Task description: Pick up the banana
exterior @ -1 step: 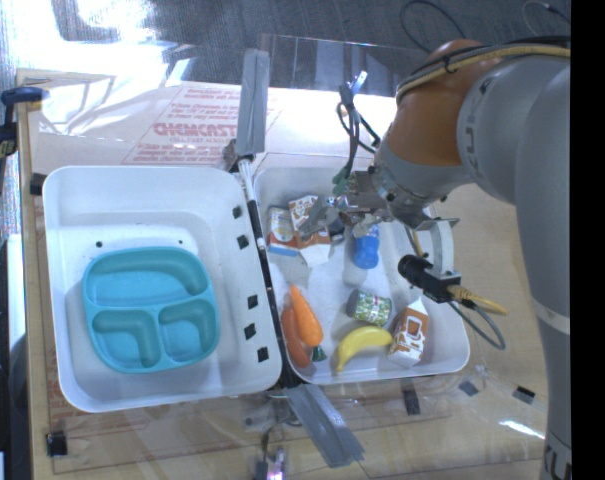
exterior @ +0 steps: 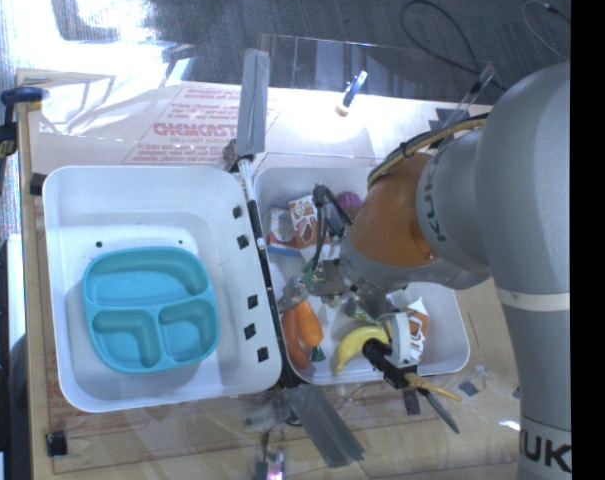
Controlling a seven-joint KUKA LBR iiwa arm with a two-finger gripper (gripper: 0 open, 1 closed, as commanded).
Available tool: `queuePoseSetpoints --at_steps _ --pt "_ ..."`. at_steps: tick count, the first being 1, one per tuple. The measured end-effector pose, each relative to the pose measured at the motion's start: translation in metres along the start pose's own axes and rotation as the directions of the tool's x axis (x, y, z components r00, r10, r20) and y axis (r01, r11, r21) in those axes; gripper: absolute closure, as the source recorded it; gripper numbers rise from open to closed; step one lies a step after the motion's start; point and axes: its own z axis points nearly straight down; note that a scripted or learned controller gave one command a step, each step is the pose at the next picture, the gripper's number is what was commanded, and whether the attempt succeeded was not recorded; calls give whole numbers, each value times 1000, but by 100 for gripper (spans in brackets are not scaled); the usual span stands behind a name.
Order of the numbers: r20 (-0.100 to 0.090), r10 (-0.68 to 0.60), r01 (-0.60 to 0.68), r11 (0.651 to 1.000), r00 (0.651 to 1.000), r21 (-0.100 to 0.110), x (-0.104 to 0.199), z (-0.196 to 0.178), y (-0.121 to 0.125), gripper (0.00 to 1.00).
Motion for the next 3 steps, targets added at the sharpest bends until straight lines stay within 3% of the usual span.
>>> queuePoseSetpoints --at_steps 1,2,3 --pt "-6 -219 219 976 976 -3 -60 -73 -31 0" --pt "29 -375 376 926 927 -41 -81 -17 -23 0" --pt "38 -589 590 807 807 -33 -93 -17 -22 0"
